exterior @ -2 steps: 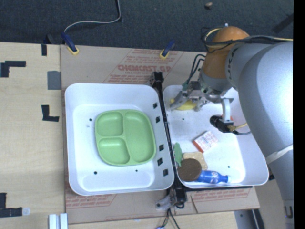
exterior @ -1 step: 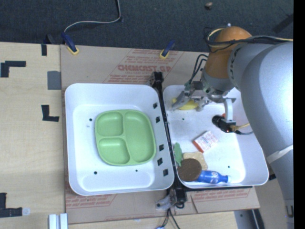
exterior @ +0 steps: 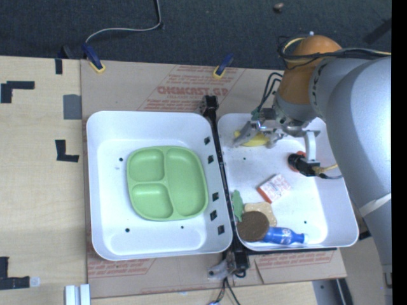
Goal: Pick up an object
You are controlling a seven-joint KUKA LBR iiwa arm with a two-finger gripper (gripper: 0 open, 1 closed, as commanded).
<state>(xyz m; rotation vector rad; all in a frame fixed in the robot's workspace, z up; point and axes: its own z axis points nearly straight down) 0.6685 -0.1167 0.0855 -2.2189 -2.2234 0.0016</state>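
Claw [exterior: 257, 134] low over a yellow object [exterior: 254, 141] at the far left of the right bin [exterior: 331, 224], near the divider between the two bins. We see yellow below and between the metal fingers, but we cannot tell whether they are open, closed, or gripping it. We judge the object to be a small, light, smooth piece, possibly a toy banana, stiff enough to take a pinch; a hold across its narrow middle looks safest, since a curved skin may slip at the ends. Its long axis appears to run roughly left to right, though the claw hides much of it. Other candidates lie nearer us: a red-and-white packet [exterior: 275, 187], a brown disc [exterior: 254, 225] and a blue bottle [exterior: 283, 236] lying on its side, left to right.
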